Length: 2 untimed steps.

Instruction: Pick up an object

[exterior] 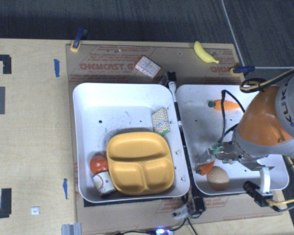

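Arm [269, 121]: reaching in from the right, its orange band sitting over the right bin [196, 99] and hiding much of that bin's floor.
Gripper [216, 153]: hanging low in the right bin near its front-left part; whether it is open, closed or gripping anything — cannot tell, the wrist is covering it.
Small orange piece [205, 168]: lying just below and left of the gripper, touching or nearly touching the tan ball.
Tan ball [218, 178]: resting just below the gripper, near the bin's front wall.
Carrot-like toy [224, 105]: lying well above the gripper, toward the bin's back, partly crossed by a black cable.
Left bin [88, 102]: sitting to the gripper's left — holding a yellow divided tray [139, 160], a patterned packet [160, 120] above the tray, and a red-and-white toy [100, 173] at the tray's far left.
Banana [205, 53]: lying outside the bins on the cardboard, far above the gripper.
Patterned block [147, 66]: lying on the cardboard, up and left of the gripper.
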Available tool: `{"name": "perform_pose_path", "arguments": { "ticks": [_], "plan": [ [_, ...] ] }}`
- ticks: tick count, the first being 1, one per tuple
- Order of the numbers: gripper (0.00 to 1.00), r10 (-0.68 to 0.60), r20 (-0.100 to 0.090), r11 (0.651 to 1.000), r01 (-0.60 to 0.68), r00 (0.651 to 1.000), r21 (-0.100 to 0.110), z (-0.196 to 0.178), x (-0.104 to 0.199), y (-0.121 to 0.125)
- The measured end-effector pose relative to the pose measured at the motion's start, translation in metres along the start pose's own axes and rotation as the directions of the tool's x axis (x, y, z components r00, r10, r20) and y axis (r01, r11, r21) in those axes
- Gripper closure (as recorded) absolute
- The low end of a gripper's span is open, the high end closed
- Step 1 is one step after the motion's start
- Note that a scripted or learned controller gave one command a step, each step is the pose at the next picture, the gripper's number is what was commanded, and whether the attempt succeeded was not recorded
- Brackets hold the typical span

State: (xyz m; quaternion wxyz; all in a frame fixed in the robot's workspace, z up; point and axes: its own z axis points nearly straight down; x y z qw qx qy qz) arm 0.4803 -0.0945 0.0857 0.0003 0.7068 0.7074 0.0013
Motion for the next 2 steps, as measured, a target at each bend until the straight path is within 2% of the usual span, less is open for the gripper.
{"name": "perform_pose_path", "arguments": {
  "ticks": [1, 2],
  "plan": [
    [1.0, 0.001, 0.001, 1.0, -0.001, 1.0, -0.004, -0.01, 0.0, 0.001],
    [1.0, -0.001, 0.001, 1.0, 0.001, 1.0, 0.0, -0.099, 0.07, 0.0]
  ]
}}
